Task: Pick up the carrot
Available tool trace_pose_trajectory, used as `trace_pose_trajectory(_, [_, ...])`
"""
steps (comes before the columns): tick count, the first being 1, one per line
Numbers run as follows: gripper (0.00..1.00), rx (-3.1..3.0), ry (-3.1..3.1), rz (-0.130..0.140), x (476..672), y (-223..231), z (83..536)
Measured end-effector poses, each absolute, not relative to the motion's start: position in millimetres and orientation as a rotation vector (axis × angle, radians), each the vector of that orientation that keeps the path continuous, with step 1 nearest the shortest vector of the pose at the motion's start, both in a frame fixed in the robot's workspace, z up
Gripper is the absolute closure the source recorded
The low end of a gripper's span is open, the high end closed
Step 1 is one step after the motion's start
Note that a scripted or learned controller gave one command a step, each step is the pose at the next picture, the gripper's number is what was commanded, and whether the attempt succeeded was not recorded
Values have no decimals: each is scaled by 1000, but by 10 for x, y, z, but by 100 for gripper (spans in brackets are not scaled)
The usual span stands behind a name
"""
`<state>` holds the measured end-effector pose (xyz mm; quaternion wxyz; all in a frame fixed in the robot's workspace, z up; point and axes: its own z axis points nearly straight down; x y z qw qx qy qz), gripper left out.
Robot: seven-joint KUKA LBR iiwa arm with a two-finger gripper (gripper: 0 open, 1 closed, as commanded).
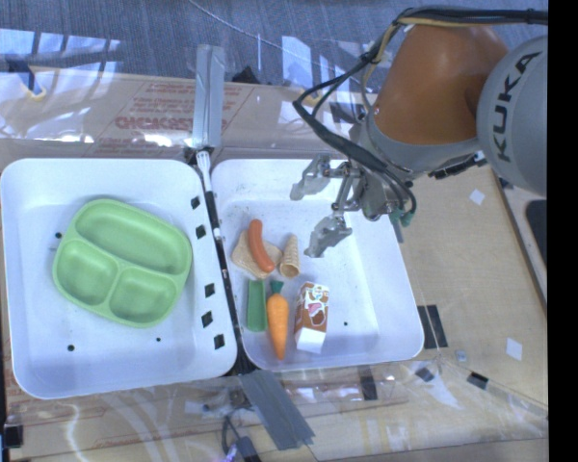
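A green divided plate lies in the left bin. In the right bin, near its front left corner, the carrot lies between a green vegetable and a small carton. Behind them lie a hot dog and an ice-cream cone. The gripper hangs over the bin's middle, fingers apart, holding nothing.
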<state>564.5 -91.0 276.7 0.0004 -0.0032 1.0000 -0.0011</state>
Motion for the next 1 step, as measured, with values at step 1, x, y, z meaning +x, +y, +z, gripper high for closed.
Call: trace_pose_trajectory(1, [0,-248,3142,5,5348,-907,1266])
